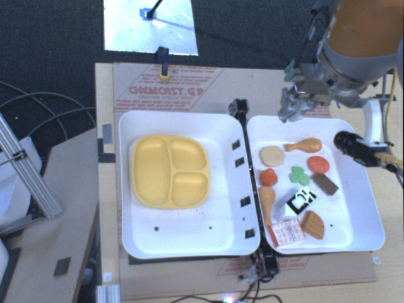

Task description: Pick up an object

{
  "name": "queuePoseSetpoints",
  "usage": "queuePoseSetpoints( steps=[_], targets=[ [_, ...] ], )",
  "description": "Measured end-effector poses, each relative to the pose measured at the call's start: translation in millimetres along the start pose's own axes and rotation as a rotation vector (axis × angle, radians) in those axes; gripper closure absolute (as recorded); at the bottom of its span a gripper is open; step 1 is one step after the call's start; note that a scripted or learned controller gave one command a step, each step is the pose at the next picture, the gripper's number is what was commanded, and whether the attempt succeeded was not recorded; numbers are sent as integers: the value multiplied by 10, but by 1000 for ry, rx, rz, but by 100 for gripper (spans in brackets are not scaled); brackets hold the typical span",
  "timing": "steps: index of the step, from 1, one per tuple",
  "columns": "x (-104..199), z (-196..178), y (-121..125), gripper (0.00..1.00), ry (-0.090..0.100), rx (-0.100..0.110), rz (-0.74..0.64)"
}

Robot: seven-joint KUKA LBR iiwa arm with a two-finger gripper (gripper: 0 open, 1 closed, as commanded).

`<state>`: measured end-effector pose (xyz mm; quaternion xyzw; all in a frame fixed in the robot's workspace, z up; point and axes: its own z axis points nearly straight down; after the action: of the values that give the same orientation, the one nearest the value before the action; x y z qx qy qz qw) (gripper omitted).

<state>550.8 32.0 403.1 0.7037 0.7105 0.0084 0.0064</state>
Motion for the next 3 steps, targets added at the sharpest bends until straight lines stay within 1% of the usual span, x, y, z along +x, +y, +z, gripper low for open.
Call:
queuePoseSetpoints(
  steps=[1, 2, 3],
  targets=[
    [979, -1406, 174, 100, 4, 1, -6],
    [1860, 436, -118, 100, -4, 32, -1],
    [2022, 1504, 628, 100, -1, 16, 7]
  ],
)
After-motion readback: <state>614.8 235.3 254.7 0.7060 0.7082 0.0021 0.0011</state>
